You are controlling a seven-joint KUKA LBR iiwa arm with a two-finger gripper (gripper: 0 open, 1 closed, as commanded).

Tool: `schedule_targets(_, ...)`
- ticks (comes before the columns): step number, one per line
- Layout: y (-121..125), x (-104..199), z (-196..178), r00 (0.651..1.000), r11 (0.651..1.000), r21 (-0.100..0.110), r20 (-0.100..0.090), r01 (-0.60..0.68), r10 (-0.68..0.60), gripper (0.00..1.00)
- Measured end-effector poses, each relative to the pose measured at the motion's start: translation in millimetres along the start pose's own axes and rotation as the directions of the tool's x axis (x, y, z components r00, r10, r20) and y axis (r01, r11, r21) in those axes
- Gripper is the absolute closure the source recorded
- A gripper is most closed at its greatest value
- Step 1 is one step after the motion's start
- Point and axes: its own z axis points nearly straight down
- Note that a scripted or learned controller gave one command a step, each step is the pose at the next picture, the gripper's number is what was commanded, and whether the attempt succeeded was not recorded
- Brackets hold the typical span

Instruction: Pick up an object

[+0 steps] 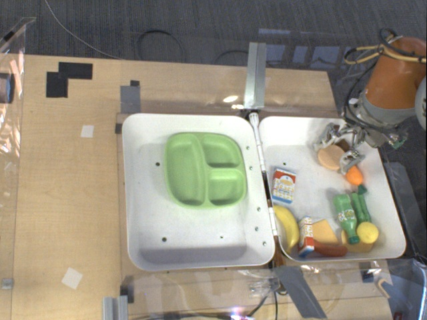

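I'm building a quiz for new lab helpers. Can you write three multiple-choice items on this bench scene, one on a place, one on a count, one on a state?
1. Where does the green plastic divided tray lie?
A. left white bin
B. right white bin
C. on the wooden bench

2. How many compartments does the tray have?
A. two
B. three
C. five

3. How does the small red-and-white printed carton rest?
A. standing on end
B. leaning on the banana
C. flat on the bin floor

Key: 1 A, the tray sits mid-floor in the left white bin. 2 B, one long section and two smaller ones show. 3 C, its printed face looks upward, apart from the yellow banana.
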Motion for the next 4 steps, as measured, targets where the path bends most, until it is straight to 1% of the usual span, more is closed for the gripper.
schedule_targets(1,54,28,3,0.990,0.990,0.000,0.000,-0.143,0.143,1.00)
schedule_targets(2,43,-12,-193,0.988,0.988,0.011,0.011,-0.153,0.152,1.00)
schedule_targets(3,65,16,-23,0.961,0.961,-0.010,-0.013,-0.275,0.275,1.00)
schedule_targets(4,51,-5,-147,0.998,0.998,0.007,0.006,-0.070,0.070,1.00)
